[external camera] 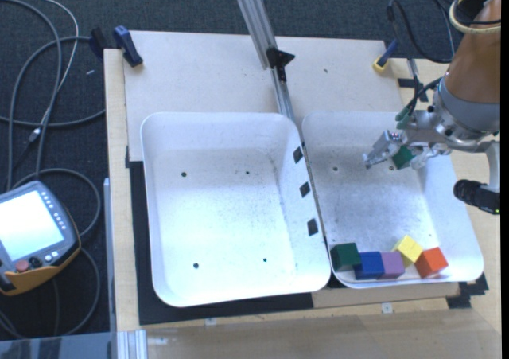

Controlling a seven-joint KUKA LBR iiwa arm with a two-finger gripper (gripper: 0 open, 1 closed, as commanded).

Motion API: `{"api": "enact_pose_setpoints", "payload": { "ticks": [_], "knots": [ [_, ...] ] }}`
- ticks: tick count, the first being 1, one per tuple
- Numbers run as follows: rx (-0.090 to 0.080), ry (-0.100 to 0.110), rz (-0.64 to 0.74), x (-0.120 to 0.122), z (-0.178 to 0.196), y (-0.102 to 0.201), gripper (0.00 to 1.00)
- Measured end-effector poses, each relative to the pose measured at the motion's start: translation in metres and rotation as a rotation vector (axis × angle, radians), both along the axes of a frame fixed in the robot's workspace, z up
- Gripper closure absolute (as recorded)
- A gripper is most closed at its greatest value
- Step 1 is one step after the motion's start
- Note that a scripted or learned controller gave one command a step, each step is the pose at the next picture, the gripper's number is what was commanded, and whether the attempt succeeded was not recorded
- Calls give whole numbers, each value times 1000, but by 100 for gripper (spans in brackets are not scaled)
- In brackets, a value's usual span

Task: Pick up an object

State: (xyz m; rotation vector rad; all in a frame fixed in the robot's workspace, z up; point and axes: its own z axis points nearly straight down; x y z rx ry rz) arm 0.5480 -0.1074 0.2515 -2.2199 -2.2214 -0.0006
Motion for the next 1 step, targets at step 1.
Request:
{"api": "enact_pose_setpoints", "payload": {
  "ticks": [1],
  "knots": [
    [-6,-2,-7,11,-18,-77,0]
  ]
}}
